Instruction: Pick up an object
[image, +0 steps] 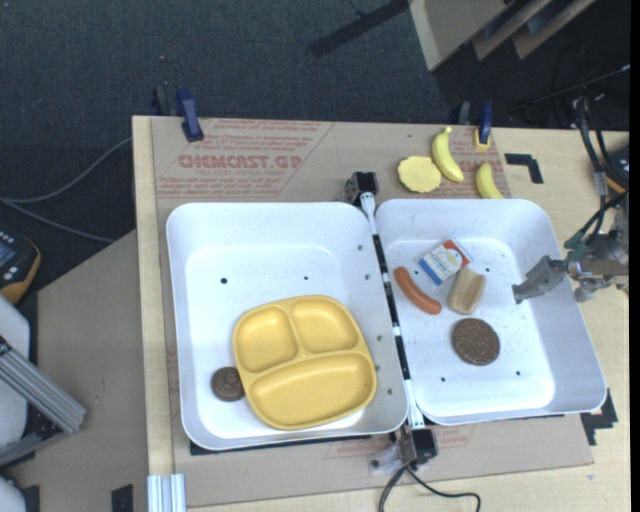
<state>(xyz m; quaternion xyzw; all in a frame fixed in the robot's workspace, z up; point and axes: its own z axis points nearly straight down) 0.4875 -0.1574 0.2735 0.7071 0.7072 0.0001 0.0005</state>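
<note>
Hand (535, 282) beside round brown patty (476, 341)

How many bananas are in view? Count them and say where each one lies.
2. One banana lies on the bench behind the right bin, beside a round yellow piece. The second banana lies just to its right, near the bin's back rim. None shows inside either bin.

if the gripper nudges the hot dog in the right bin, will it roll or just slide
The hot dog looks round and smooth, so it would probably roll sideways rather than slide. It lies apart from the bun, so nothing blocks it early. It is probably light toy plastic.
</note>
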